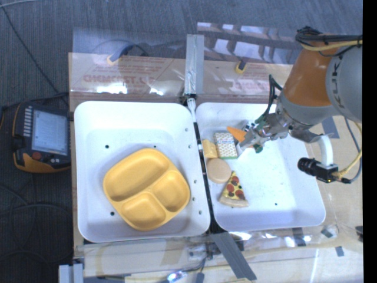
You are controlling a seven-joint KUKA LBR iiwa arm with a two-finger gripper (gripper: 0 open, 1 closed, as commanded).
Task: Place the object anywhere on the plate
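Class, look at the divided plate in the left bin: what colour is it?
The plate is yellow, seen best in the camera view.

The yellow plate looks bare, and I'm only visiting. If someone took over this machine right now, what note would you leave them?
Gripper: low in the right bin, by the orange piece; its grip can't be judged.
Yellow plate: in the left bin, no food on it.
Waffle, round cookie, pizza slice: all in the right bin.
Done: nothing placed.
Left: pick one item, set it on the plate.
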